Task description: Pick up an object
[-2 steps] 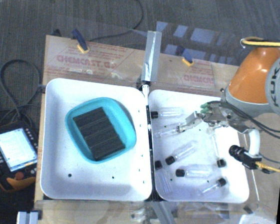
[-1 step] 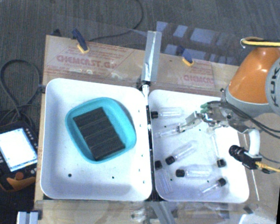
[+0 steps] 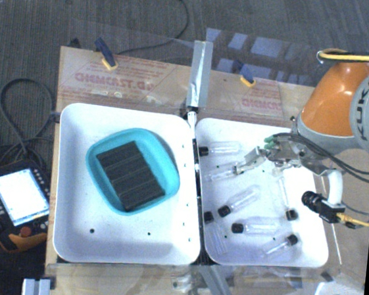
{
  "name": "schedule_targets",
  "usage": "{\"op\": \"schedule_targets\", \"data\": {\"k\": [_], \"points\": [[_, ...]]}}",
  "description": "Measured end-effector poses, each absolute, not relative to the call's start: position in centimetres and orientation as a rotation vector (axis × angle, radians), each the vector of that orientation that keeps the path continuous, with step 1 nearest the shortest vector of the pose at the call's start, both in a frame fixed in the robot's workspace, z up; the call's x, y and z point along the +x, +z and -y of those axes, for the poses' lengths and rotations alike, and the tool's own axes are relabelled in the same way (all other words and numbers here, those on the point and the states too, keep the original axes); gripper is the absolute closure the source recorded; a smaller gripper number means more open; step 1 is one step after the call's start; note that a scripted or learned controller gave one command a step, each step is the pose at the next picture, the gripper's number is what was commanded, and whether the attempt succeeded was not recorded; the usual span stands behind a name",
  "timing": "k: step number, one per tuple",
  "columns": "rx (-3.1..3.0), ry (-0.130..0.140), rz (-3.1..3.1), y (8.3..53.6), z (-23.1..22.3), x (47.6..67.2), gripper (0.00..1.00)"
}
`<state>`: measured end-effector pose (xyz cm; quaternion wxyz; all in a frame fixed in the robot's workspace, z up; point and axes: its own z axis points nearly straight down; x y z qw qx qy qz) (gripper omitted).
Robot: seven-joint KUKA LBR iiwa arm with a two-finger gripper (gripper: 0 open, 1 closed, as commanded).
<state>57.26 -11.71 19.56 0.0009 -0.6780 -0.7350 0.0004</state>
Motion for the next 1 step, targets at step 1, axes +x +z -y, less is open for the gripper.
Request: {"op": "schedule_targets", "data": {"k": [1], "points": [[-1.995,0.002,2.427,15.64,12.2,61.02,0.0]]}}
